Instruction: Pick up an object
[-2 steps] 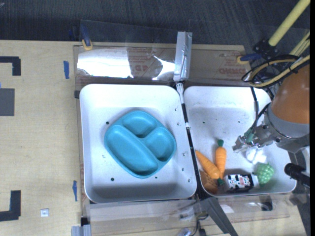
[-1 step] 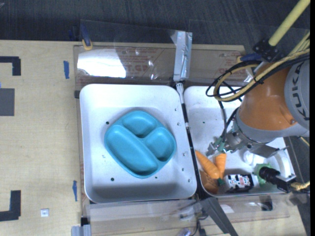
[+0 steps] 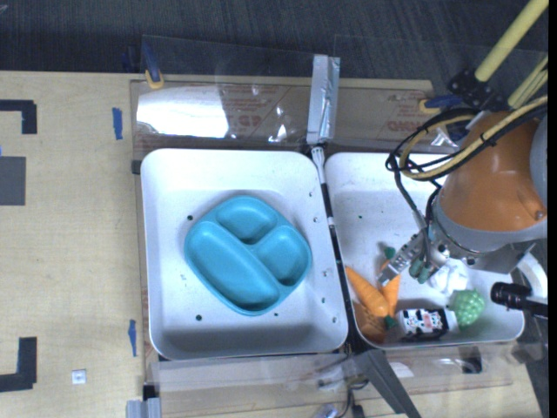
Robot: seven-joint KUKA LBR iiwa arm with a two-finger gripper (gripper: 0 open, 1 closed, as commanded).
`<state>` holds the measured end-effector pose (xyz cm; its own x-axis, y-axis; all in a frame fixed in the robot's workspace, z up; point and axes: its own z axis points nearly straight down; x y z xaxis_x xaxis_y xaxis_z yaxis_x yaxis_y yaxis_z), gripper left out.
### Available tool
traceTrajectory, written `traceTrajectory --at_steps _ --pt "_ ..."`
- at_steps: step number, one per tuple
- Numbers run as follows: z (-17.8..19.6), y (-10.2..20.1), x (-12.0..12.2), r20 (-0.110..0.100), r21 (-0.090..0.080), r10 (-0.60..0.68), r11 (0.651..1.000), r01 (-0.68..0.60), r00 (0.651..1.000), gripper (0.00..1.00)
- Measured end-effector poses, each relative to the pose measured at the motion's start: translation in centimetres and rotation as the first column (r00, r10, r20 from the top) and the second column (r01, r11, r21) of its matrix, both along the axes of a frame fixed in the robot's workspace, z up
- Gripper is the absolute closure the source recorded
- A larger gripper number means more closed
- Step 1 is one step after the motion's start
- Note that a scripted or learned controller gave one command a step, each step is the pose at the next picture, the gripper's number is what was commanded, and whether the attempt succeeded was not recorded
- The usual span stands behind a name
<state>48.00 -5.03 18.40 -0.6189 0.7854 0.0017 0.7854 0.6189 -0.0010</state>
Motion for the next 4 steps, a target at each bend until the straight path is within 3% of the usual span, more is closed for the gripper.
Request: traceTrajectory --at_steps 1,2,3,4 --pt "8.6 0.1 7.1 0.007 -0.001 -0.292 0.956 0.292 0.956 1.00" --pt "7.7 3.9 7.6 0.001 -0.001 -0.381 0.925 0.381 0.925 1.00" --pt "1.3 -2.8 3.8 -0.001 -0.001 -0.186 0.983 0.186 0.983 1.00" --pt "-3.8 -6.1 0.0 0.001 0.000 0.109 0.994 -0.109 0.994 1.00"
